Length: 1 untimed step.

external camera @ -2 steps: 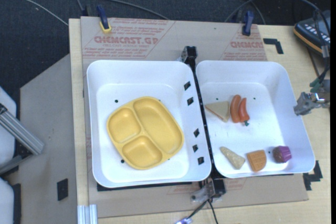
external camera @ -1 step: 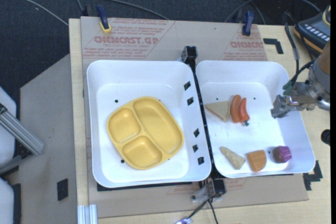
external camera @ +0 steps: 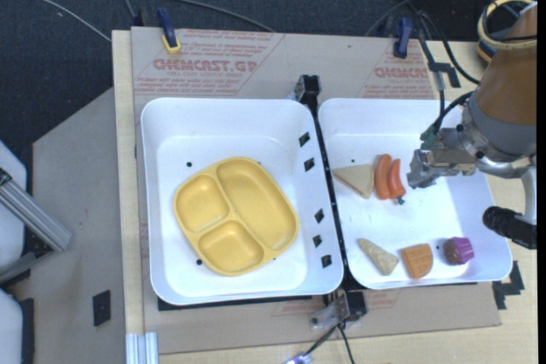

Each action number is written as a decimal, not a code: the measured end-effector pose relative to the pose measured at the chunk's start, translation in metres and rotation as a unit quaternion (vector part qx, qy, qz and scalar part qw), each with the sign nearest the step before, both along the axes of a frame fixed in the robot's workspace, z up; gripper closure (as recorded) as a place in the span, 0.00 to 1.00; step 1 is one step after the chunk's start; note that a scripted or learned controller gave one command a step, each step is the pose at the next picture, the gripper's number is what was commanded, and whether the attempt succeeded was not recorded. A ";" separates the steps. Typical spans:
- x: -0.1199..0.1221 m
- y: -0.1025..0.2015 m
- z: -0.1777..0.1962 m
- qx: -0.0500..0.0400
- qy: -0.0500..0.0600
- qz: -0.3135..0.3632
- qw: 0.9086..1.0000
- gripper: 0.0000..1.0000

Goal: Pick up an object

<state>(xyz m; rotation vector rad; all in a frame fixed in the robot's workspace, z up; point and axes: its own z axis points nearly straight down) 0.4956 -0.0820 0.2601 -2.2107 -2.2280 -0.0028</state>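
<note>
A grey arm with an orange band is seen reaching in from the right over the right-hand bin, its gripper lowered close above the bin floor. How far the gripper is open cannot be told from above, and nothing is seen to be held by it.

Just to the left of the gripper, almost touching it, an orange carrot is laid lengthwise, and a pale wedge of cheese is set against the carrot's far side. Nearer the camera than the gripper, three more items are lined along the bin's front edge: a tan, cone-shaped piece to the left, an orange-brown slice directly in front, and a small purple object slightly to the right.

Well to the gripper's left, beyond the black divider between the bins, the left-hand bin is occupied by a yellow three-compartment plate, which is turned at a slant. Both bins are seated on a brown board that is fixed at its far edge by two blue clamps.
</note>
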 end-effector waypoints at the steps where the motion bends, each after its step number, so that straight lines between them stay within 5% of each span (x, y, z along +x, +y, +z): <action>1: 0.014 0.060 -0.002 -0.001 -0.001 0.000 1.000 1.00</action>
